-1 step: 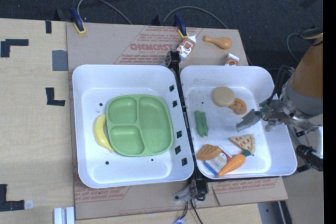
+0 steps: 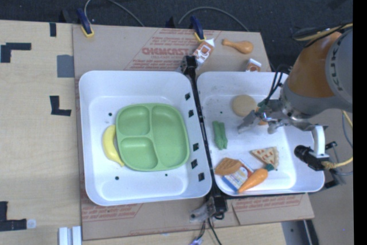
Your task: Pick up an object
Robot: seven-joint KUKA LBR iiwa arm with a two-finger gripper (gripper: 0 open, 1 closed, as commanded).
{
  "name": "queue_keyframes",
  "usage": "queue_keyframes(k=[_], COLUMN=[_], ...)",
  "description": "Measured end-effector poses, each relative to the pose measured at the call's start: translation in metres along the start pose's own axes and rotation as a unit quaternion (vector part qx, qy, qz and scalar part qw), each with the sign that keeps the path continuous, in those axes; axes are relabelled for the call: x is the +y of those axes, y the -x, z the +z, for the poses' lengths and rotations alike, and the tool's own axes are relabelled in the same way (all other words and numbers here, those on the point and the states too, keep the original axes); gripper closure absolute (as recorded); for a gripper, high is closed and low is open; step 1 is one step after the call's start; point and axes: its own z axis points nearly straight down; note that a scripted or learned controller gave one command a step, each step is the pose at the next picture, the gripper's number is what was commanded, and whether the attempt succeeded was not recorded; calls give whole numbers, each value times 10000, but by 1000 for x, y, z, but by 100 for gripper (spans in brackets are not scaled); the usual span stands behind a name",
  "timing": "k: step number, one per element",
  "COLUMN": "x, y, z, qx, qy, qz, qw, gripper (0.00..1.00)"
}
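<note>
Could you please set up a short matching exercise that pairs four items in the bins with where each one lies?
Things:
1. banana
2. green block
3. carrot
4. round tan piece

Places:
A. right bin, near its front edge
B. left bin, against the left side of the green divided plate
C. right bin, toward the back, close to the gripper
D. right bin, near the wall shared with the left bin

Pairs: 1-B, 2-D, 3-A, 4-C
</note>
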Motion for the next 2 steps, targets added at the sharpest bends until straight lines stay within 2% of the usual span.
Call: queue_keyframes(k=[1, 2], x=[51, 112], y=[-34, -22], z=[58, 58], qx=[-2, -5], qy=[50, 56], qz=[-3, -4], qw=[10000, 10000], gripper=[0, 0])
